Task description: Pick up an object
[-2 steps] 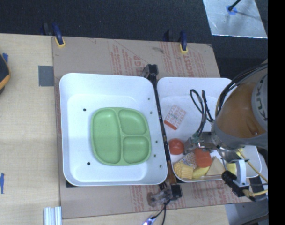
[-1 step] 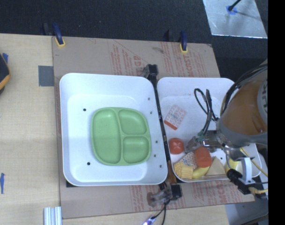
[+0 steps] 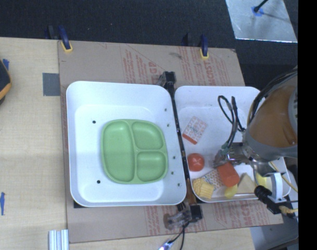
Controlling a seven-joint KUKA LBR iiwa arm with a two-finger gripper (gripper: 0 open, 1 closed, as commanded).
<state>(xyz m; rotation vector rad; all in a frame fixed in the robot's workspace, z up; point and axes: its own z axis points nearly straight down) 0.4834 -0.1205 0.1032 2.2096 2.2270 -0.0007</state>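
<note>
My gripper (image 3: 224,158) is low in the right bin (image 3: 210,95), near its front half, with the grey arm (image 3: 273,124) and its cables above it. Directly under and in front of the gripper lies an orange-red toy piece (image 3: 229,175), touching or nearly touching it. To its left sits a red tomato (image 3: 195,162), and a yellow corn cob (image 3: 202,188) lies at the front. A white and orange packet (image 3: 194,129) rests mid-bin. Pale yellow pieces (image 3: 245,182) lie to the right of the orange-red one.
The left bin (image 3: 85,95) holds a green divided plate (image 3: 134,151). A black cable loop (image 3: 228,108) hangs over the right bin's back. A clamp (image 3: 168,79) sits between the bins at the back, and another (image 3: 185,215) at the front.
</note>
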